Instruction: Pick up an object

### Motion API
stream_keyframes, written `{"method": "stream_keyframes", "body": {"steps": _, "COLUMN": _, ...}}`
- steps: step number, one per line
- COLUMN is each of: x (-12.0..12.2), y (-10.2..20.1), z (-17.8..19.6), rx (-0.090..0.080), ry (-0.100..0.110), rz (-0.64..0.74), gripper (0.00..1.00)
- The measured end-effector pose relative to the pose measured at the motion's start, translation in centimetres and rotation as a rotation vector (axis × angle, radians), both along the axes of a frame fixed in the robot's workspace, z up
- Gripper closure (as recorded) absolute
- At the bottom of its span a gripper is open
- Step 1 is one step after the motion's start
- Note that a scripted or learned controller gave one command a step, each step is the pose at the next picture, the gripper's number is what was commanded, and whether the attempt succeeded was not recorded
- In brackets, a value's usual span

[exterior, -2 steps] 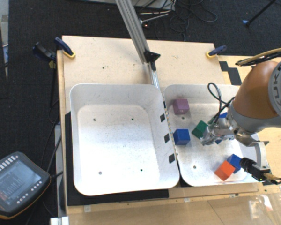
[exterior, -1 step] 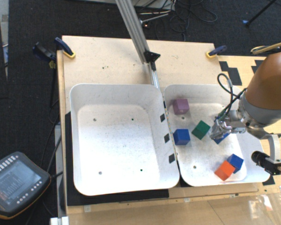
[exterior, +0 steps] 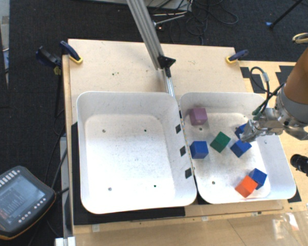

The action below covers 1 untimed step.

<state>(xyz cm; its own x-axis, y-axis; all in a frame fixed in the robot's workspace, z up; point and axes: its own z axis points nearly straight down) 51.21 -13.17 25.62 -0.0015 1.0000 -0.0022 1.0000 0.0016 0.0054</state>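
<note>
The right bin holds several small blocks. A purple cube lies near its back left, and a green cube sits in the middle. One blue cube rests by the left wall. At the front right, an orange cube touches a blue cube. My gripper reaches in from the right, low over the bin's right half. A blue block sits right against its tip, and another blue cube lies just below it. Whether the gripper grasps either block is unclear.
The left bin stands beside the right one, their walls meeting in the middle. A slanted metal pole rises from the back of the bench. Cables run along the arm at the right. A teach pendant lies at the lower left.
</note>
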Motion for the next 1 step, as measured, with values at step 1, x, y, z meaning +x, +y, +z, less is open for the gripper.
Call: {"method": "stream_keyframes", "body": {"steps": 1, "x": 0.10, "y": 0.00, "z": 1.86, "rx": 0.001, "ry": 0.002, "rz": 0.001, "gripper": 1.00}}
